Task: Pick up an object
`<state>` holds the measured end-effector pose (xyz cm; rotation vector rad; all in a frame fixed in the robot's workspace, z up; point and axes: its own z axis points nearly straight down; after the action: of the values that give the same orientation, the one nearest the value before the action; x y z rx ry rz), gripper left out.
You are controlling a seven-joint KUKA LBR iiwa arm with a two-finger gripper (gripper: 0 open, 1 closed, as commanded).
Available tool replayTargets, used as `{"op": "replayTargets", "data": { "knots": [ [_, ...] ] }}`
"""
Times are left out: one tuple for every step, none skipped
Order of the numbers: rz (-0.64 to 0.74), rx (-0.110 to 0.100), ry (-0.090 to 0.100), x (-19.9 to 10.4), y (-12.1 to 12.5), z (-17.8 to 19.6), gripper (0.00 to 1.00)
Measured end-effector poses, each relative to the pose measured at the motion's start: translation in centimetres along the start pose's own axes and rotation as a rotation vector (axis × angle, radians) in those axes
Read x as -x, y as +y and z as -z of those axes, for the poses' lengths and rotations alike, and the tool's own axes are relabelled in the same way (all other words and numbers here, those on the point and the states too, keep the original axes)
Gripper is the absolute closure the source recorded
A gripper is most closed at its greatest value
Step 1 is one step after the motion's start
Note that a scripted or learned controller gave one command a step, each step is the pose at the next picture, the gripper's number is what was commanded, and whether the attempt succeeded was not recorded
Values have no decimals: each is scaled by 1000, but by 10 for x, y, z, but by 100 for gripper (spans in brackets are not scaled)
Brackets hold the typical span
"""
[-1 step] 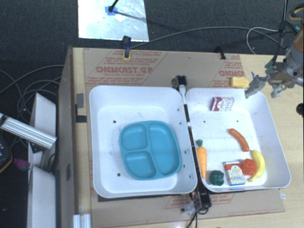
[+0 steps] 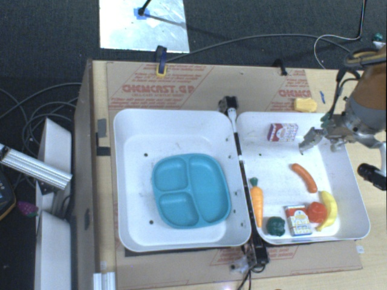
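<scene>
Dark carpet surrounds a bench topped with brown printed cardboard; cables trail across the floor, and a shiny foil sheet lies beyond the bench's far edge.

Two shallow white plastic bins sit side by side, touching along a black seam. The left bin holds one light-blue divided plate, rounded, with three compartments, smooth and glossy.

The right bin holds seven toy food items. One small milk carton, boxy, white with maroon print, near the far wall. One orange sausage, slim and slightly curved, mid-bin. One carrot, tapered, green top, along the left wall. One dark green broccoli-like lump at the near edge. One flat printed box, touching one red tomato, which sits against one yellow banana. One yellow block rests outside on the cardboard, beyond the bin.

The gripper hangs over the right bin's far right part, between carton and rim, with its fingers spread and nothing between them.
</scene>
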<state>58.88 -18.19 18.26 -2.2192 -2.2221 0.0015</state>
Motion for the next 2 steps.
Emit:
{"op": "replayTargets", "data": {
  "knots": [
    [0,3,-1,25,-24,-98,0],
    [1,6,-1,25,-23,-87,100]
  ]
}}
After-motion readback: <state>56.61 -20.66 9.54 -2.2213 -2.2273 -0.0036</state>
